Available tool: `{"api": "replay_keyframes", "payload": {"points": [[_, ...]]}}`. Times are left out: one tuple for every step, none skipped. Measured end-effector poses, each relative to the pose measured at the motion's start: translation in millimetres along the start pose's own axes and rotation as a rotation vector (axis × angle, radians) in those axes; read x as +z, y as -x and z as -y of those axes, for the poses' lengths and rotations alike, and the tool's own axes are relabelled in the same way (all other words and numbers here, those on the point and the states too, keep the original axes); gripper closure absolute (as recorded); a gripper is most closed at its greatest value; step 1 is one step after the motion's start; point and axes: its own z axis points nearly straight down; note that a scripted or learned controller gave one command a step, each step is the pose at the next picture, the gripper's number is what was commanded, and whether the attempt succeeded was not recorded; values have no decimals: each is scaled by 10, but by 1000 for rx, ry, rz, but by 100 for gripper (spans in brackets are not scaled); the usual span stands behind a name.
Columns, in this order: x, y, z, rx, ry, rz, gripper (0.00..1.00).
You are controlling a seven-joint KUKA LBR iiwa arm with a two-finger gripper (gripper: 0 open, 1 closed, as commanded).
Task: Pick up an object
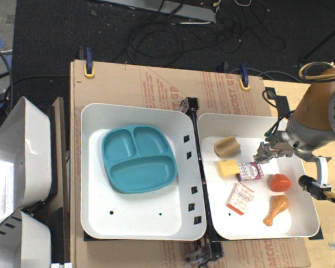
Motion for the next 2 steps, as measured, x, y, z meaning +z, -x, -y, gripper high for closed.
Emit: {"api": "replay_keyframes", "payload": {"points": [[-539, -51, 74, -3, 4, 1, 100], [-1022, -65, -30, -4, 4, 1, 100]]}}
